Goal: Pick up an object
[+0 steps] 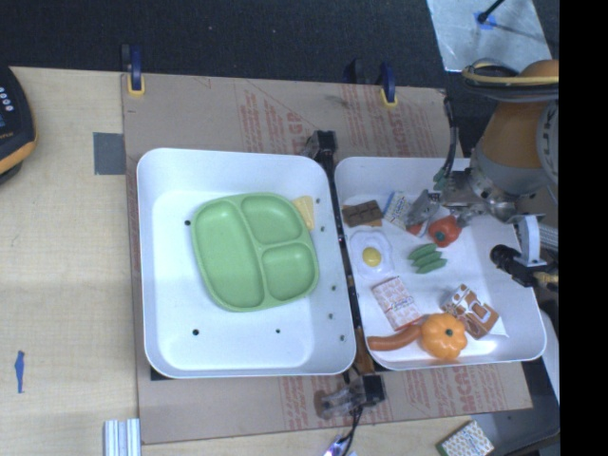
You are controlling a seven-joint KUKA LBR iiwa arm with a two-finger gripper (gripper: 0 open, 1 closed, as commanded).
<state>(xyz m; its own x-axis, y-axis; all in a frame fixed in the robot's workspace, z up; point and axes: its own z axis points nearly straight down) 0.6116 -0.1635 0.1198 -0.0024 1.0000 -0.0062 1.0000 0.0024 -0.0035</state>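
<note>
The right bin (513, 345) holds several toy foods: a red tomato (445, 233), a green pea pod (427, 257), a fried egg (371, 254), a brown bar (362, 214), a blue and white packet (394, 205), a pink wrapper (393, 301), a red sausage (392, 339), an orange pumpkin (444, 336) and a brown and white waffle piece (472, 311). My gripper (432, 209) hangs low over the bin's back part, right at the tomato's upper left edge. Whether it touches the tomato is unclear.
The left bin (161, 331) carries a green divided plate (255, 250), with a small yellow piece (304, 211) at its upper right. The grey arm with its orange band (513, 131) comes in over the right bin's far right corner. Black clamps sit between the bins.
</note>
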